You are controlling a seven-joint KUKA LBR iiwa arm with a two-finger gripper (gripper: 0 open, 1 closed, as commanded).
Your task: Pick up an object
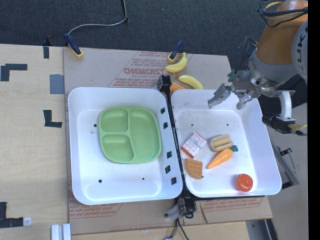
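The right bin (260,134) holds a red-and-white packet (194,144), a tan bread roll (220,142), an orange carrot (220,158), a brown cracker (194,168) and a red tomato (244,182). My gripper (230,98) hangs over the bin's far edge, above and behind these items. Its two grey fingers (217,96) are spread apart with nothing between them. The nearest item, the bread roll, lies well below it in the view.
The left bin (80,134) holds a green divided plate (130,134). Two yellow bananas (184,71) lie on the cardboard behind the bins. A black clip divider (169,129) runs between the bins. A cable (107,24) trails at the back.
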